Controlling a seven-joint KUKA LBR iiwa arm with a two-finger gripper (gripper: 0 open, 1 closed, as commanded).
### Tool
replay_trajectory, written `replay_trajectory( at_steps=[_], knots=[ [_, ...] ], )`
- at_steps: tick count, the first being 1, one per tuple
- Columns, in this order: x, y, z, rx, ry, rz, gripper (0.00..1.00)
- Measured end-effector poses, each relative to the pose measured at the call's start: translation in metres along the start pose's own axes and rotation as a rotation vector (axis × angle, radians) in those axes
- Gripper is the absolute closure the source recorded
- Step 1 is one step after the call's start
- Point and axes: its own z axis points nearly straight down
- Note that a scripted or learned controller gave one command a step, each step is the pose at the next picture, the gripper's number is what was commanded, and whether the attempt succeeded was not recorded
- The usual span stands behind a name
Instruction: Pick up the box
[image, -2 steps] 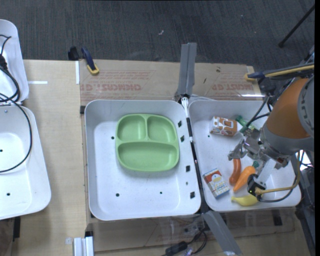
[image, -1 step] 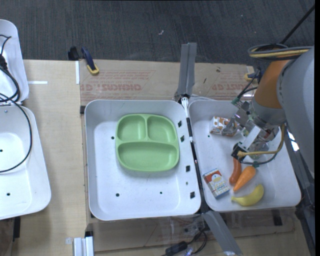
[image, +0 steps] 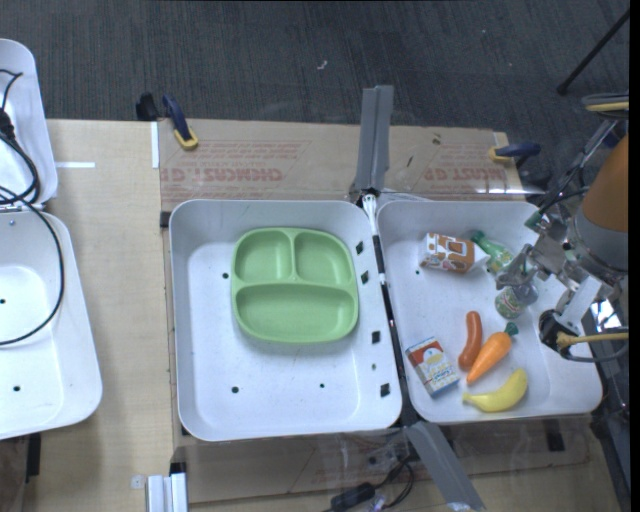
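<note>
A small box (image: 433, 364) with a red and blue printed face lies near the front left corner of the right bin (image: 400, 300). A brown and white carton (image: 447, 253) lies toward the back of the same bin. My gripper (image: 527, 268) hangs over the right side of that bin, above a clear bottle (image: 513, 300). It is well to the right of both the box and the carton and touches neither. The arm's grey wrist and orange band (image: 612, 195) rise at the right edge.
The right bin also holds a green bottle (image: 489, 246), an orange sausage (image: 470, 338), a carrot (image: 488, 355) and a banana (image: 497, 392). A green divided plate (image: 295, 285) sits in the left bin (image: 200, 380). A grey divider (image: 375, 130) stands behind the bins.
</note>
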Motion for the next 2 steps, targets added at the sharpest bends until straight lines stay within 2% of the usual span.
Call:
replay_trajectory(
  at_steps=[1, 2],
  knots=[
    [0.016, -0.068, 0.099, 0.000, 0.002, -0.205, 0.00],
    [0.026, 0.021, 0.067, -0.002, 0.000, -0.104, 0.00]
  ],
)
